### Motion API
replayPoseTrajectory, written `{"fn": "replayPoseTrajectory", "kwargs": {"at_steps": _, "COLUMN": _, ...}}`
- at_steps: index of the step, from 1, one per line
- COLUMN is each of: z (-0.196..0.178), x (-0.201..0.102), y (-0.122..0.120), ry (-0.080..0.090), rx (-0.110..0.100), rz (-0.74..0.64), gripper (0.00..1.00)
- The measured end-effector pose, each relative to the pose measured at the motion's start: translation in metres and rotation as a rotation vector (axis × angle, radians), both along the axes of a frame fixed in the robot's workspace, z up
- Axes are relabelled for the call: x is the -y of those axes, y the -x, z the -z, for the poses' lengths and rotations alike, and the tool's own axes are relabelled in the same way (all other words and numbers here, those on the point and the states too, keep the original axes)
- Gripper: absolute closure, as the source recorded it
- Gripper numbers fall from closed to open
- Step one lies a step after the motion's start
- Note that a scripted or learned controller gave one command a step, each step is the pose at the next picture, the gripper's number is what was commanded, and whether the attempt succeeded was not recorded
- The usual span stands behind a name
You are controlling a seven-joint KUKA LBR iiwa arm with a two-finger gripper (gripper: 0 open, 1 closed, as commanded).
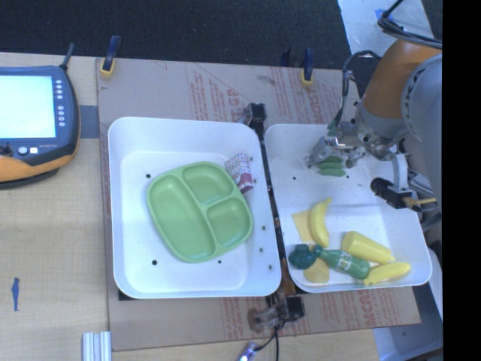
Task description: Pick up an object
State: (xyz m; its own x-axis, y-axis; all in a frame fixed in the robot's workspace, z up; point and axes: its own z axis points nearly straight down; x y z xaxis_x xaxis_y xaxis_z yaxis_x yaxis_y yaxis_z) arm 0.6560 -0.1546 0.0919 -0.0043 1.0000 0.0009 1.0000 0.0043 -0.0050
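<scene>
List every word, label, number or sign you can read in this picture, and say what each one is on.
None can be read.
Red print on the brown bench board: too faint.
Label on the small can beside the green plate: blurred.
Label on the green bottle: too small.
Pendant screen: glare-white.

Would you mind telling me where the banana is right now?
The banana lies in the right bin, near its middle, on a pale yellow slice, just above the green bottle and left of the yellow pieces.
</scene>
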Motion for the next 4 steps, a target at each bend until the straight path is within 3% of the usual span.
{"fn": "replayPoseTrajectory", "kwargs": {"at_steps": 1, "z": 0.000, "x": 0.020, "y": 0.000, "ry": 0.002, "rx": 0.004, "rz": 0.002, "gripper": 0.00}}
{"fn": "replayPoseTrajectory", "kwargs": {"at_steps": 2, "z": 0.000, "x": -0.016, "y": 0.000, "ry": 0.001, "rx": -0.001, "rz": -0.001, "gripper": 0.00}}
{"fn": "replayPoseTrajectory", "kwargs": {"at_steps": 3, "z": 0.000, "x": 0.022, "y": 0.000, "ry": 0.002, "rx": 0.004, "rz": 0.002, "gripper": 0.00}}
{"fn": "replayPoseTrajectory", "kwargs": {"at_steps": 4, "z": 0.000, "x": -0.015, "y": 0.000, "ry": 0.001, "rx": 0.000, "rz": -0.001, "gripper": 0.00}}
